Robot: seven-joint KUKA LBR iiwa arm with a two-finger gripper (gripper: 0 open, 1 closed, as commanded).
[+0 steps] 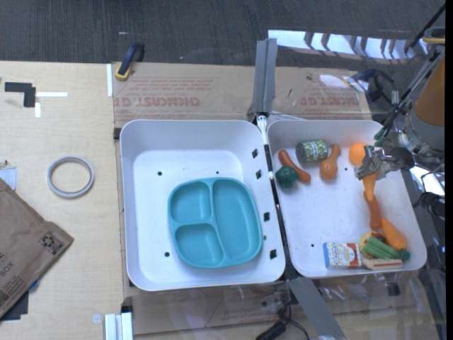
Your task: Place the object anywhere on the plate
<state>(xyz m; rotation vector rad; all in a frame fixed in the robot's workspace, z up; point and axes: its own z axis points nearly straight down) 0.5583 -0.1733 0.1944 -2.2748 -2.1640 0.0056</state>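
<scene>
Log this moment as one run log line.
gripper: over right bin, above carrot | plate: left bin, bare | task: not done

A dark grey carpeted floor [212, 13] runs along the far side, well beyond the jaws. Away from the jaws, past both bins, the pale wooden bench [56, 119] carries a roll of tape [71, 176], a brown cardboard box [25, 250] at the near corner and black tape marks [21, 91]. A flattened cardboard sheet [184, 91] lies under the bins, with a blue-and-yellow tool [129, 60] at its far corner.
</scene>
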